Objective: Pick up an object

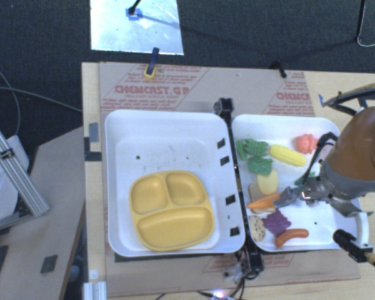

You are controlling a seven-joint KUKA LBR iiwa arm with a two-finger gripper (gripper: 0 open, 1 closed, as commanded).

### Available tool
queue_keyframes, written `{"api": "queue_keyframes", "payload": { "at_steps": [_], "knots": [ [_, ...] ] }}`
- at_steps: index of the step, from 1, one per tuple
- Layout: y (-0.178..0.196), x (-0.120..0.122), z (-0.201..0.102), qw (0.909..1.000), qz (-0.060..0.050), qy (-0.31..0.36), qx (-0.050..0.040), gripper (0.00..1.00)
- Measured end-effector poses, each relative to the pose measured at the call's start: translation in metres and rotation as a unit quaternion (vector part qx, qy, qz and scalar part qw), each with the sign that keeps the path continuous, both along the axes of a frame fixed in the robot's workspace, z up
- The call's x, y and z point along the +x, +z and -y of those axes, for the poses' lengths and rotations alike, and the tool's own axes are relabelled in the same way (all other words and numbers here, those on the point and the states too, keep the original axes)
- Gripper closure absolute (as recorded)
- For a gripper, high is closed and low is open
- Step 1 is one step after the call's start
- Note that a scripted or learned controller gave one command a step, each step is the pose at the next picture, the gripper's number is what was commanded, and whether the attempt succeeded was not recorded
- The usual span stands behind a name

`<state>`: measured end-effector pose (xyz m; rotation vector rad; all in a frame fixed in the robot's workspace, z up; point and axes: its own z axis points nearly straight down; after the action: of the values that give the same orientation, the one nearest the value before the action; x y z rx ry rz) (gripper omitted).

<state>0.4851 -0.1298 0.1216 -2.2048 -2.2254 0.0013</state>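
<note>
a dark carpeted floor lay around the bench (194, 83), whose top was covered by a brown printed board, with a shiny metal sheet (135, 16) lying on the carpet beyond it. the gripper (289, 196) reached in from the right over the right bin (337, 245), low among the toy foods; whether it was parted or closed could not be told from this slant. its tip sat just beside the orange carrot (263, 201), seemingly touching that piece's right end, though contact could not be confirmed. the right bin held eight toy foods: one carrot, one pale yellow piece (268, 181) just above it, one purple grape bunch (276, 221) below it, one red sausage (291, 235) near the front wall, one speckled cookie-like piece (257, 227) at the front left corner, two green leafy pieces (252, 147) near the back left, one yellow corn cob (287, 155) beside them and one pink piece (306, 143) toward the back. the left bin (122, 130) held a single thing, one yellow divided plate (170, 209) with three compartments, resting near the front. the two bins touched along a black-clipped seam.
</note>
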Motion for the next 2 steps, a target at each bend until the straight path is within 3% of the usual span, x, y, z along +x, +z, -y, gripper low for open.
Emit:
{"api": "queue_keyframes", "payload": {
  "at_steps": [1, 2],
  "knots": [
    [-0.038, 0.002, -0.044, 1.0, 0.005, -0.002, -0.003, 0.0],
    [-0.034, 0.003, 0.025, 1.0, 0.007, -0.006, -0.0032, 0.0]
  ]
}}
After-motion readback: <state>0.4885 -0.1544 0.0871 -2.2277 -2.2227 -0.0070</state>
